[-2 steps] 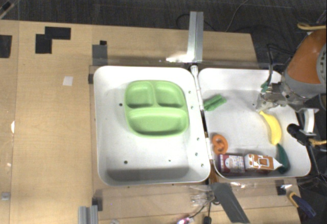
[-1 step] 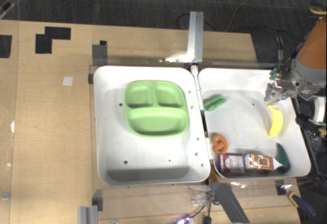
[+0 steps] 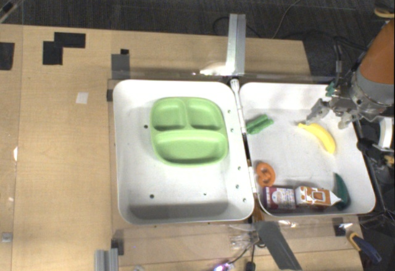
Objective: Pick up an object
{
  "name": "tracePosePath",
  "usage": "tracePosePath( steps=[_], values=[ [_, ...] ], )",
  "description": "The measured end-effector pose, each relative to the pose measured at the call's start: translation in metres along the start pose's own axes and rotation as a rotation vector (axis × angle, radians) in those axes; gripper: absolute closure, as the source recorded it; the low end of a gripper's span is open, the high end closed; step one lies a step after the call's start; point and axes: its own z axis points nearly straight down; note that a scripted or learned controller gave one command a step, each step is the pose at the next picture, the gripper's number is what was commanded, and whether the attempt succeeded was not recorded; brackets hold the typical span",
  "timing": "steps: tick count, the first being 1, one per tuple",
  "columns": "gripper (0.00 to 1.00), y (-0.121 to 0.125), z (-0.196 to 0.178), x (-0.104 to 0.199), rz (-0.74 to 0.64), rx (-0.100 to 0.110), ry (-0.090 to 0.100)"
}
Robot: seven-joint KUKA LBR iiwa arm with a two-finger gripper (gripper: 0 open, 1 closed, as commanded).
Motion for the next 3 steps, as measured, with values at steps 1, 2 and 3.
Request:
tracePosePath(
  steps=[1, 2, 3],
  values=[
    [0.0, 0.004, 0.07, -0.007, 0.096, 0.001, 0.001],
    [1.0, 0.006, 0.06, -0.006, 0.091, -0.002, 0.001],
    [1.0, 0.02, -0.019, 0.046, 0.211, 0.001, 0.0]
  ],
)
